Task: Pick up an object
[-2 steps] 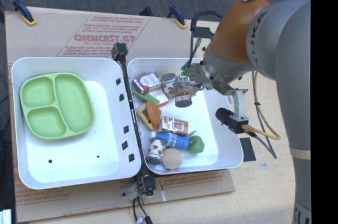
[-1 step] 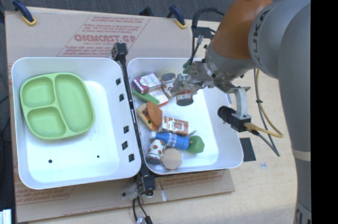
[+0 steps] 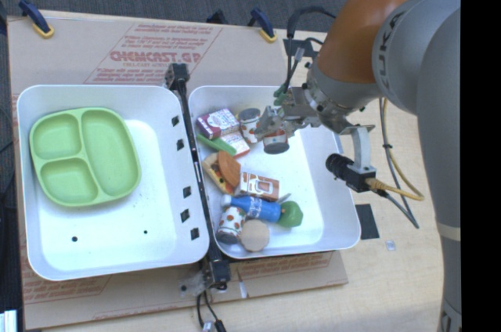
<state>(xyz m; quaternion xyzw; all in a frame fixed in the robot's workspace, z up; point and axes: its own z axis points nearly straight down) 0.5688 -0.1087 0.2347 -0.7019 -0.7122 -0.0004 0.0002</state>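
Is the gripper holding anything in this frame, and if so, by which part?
Cannot be told. The gripper hangs over the right bin near a small can, but nothing shows clearly between its fingers.

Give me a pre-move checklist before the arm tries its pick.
1. Gripper over the right bin: ok.
2. Items within reach in that bin, such as the blue bottle and green ball: ok.
3. Target isolated: not ok, items lie crowded and touching.
4. Finger state: cannot tell.
5. Something already held: cannot tell.
6. Green tray lying in the left bin, out of the way: ok.
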